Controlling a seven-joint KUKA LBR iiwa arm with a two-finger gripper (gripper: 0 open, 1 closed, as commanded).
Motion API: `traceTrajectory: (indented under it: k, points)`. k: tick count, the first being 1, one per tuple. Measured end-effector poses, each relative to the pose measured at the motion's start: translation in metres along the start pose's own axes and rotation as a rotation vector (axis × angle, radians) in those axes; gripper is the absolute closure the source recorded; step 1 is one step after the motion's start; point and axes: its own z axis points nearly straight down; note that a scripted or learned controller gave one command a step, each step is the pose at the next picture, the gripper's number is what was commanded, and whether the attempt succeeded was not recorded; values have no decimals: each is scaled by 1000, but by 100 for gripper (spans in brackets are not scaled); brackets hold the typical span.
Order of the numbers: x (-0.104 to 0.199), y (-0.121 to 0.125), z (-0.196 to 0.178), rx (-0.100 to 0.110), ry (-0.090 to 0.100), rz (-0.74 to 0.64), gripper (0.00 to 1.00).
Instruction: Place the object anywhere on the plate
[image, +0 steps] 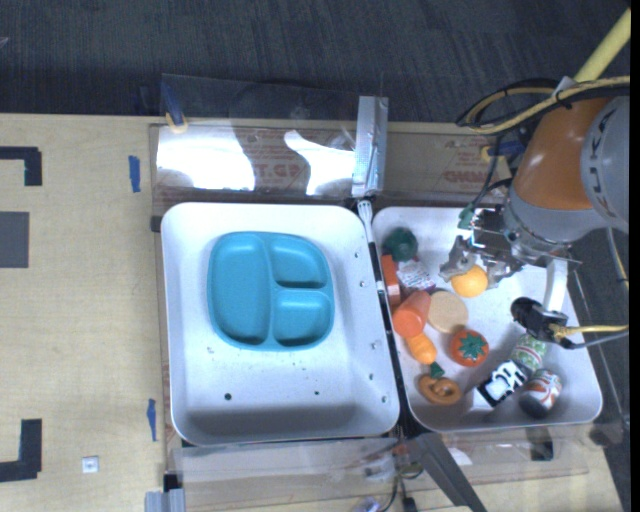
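Above the right bin (585, 395), the end effector (470, 262) grips a yellow-orange fruit (469, 282); labels unreadable.

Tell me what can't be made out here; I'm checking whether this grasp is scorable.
- Gripper, camera view: finger state hidden by the wrist above.
- Yellow-orange object: against the gripper, held or resting unclear.
- Small items in the right bin: overlapping, too small to identify.
- Arm: cut off at the right edge.
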Motion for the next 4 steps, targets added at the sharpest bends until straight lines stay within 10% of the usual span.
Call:
traceTrajectory:
  k: [2, 3, 4]
  points:
    - [145, -19, 0, -1, 2, -84, 100]
    - [221, -68, 6, 4, 1, -135, 100]
    - [219, -67, 6, 4, 0, -131, 0]
